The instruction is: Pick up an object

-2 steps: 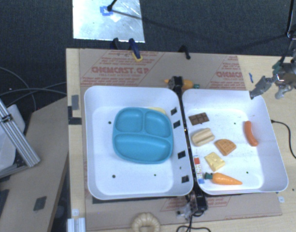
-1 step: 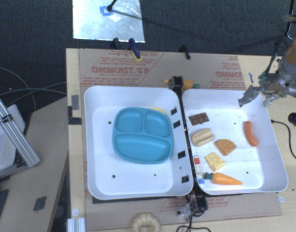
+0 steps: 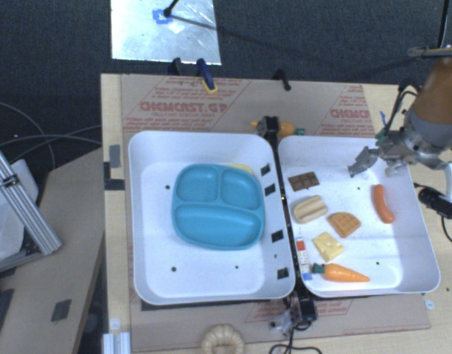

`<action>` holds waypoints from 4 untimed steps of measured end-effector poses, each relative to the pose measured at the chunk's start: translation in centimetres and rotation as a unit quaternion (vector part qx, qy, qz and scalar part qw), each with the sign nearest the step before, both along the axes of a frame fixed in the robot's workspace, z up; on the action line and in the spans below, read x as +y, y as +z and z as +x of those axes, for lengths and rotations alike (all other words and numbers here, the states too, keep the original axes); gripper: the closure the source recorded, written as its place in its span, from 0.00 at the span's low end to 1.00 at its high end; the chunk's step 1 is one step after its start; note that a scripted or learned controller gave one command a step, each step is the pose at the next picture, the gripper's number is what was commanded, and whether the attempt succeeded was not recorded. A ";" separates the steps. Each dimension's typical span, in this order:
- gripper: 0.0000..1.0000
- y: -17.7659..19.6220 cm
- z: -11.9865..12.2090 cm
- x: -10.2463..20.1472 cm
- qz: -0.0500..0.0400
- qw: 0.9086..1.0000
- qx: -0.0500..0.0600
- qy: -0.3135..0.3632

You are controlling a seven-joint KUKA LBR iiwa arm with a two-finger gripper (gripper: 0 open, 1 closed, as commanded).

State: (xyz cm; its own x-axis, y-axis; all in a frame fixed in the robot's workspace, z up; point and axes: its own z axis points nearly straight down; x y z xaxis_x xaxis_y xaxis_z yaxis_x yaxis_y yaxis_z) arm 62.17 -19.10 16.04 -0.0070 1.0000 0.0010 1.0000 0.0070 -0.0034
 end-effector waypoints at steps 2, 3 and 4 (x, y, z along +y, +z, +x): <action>0.00 -7.7 -0.5 -0.4 0.000 1.000 -0.001 -0.003; 1.00 -6.4 -0.3 -0.5 -0.001 1.000 -0.004 -0.002; 1.00 -1.6 -0.9 -0.3 -0.001 1.000 -0.005 -0.004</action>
